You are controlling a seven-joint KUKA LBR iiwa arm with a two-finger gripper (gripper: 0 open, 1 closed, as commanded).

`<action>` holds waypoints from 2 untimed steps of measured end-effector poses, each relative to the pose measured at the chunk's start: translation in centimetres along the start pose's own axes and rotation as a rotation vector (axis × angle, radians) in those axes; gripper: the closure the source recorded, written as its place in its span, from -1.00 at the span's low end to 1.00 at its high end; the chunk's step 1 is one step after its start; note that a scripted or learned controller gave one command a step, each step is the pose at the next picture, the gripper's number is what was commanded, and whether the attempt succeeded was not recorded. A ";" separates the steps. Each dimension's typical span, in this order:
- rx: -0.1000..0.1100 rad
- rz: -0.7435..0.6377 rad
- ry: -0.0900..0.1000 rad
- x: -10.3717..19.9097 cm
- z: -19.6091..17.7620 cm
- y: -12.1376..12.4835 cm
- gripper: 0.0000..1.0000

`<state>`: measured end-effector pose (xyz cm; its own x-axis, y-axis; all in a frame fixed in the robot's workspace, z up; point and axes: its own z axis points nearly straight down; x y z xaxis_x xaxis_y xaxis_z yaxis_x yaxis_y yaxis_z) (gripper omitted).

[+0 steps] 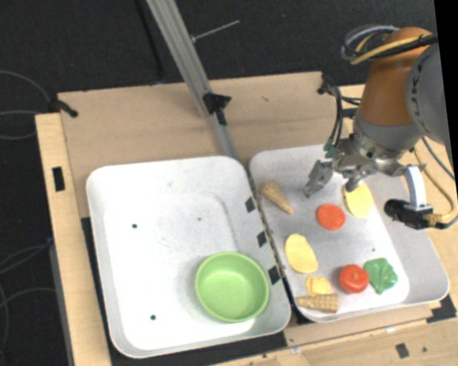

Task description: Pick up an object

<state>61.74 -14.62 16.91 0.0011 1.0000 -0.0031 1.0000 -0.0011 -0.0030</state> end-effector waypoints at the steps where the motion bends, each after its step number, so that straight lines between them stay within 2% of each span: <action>1: 0.001 -0.003 0.000 0.6 4.6 0.1 -1.00; 2: -0.006 0.002 -0.002 0.4 6.7 0.2 -1.00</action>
<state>61.88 -14.29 10.22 0.0033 1.0000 -0.0055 1.0000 -0.0033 0.0028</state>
